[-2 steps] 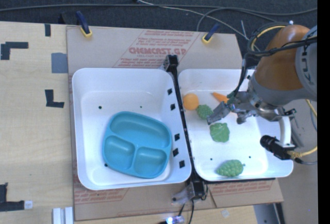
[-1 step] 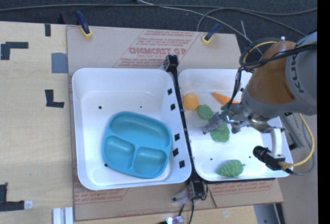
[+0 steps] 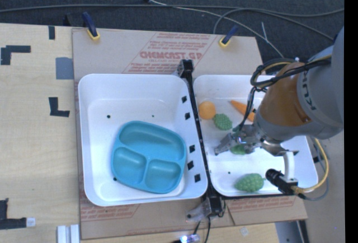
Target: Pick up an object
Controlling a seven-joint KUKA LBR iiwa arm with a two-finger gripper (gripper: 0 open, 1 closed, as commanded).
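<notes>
A dark carpeted floor lies behind a pale wooden worktop [image 3: 33, 124] where a cardboard sheet carries two white bins. In the right bin [image 3: 221, 85] the jaws [image 3: 234, 145] sit low over a green lump [image 3: 240, 149], one grey finger pointing left; whether they are open or closed on it I cannot tell. Just beyond, a second green lump [image 3: 222, 121] touches an orange ball [image 3: 207, 110], with a carrot-like piece [image 3: 241, 106] to their right. A third green lump [image 3: 249, 182] rests by the near rim. These crowd the divider, so room to move looks tight there. The left bin [image 3: 92, 88] holds a blue tray [image 3: 149, 156], with more open floor.
</notes>
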